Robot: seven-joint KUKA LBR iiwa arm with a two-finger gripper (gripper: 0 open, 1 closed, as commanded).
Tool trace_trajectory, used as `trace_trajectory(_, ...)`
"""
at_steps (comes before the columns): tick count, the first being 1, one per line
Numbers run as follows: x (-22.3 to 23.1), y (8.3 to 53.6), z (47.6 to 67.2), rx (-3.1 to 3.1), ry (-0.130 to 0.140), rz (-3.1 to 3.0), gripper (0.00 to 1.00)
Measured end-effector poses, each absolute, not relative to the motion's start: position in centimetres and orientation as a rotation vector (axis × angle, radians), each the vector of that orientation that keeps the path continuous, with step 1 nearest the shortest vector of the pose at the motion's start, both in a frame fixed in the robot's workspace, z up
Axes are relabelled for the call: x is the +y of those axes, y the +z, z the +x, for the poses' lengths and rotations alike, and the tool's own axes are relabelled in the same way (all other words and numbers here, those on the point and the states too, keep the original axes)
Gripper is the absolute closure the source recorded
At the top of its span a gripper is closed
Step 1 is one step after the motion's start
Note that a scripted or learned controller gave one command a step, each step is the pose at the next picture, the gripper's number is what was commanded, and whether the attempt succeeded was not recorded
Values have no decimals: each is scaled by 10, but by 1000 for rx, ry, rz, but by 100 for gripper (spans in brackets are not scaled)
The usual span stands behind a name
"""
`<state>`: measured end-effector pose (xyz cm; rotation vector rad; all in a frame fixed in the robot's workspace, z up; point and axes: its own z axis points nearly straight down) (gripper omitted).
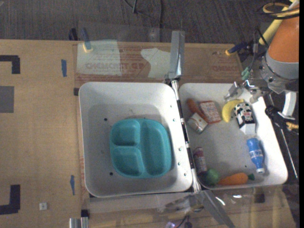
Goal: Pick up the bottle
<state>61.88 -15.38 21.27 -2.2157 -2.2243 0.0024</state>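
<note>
A teal divided tray lies in the left bin. The right bin holds a banana at its far side, and a carrot beside a green fruit along the near wall.

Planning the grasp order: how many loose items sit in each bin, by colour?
Left bin:
Teal tray: 1
Right bin:
Blue bottle: 1
Orange carrots: 2
Yellow banana: 1
Green: 1
Red packet: 1
Black-and-white carton: 1
Other: 2
Total: 10
</note>
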Motion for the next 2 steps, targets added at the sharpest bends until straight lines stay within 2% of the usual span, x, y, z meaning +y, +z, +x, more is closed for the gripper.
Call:
trace_trajectory(1, -153, 225, 615, -2298, 1, -2145, 0)
trace_trajectory(2, -225, 151, 589, -2400, 1, -2026, 0)
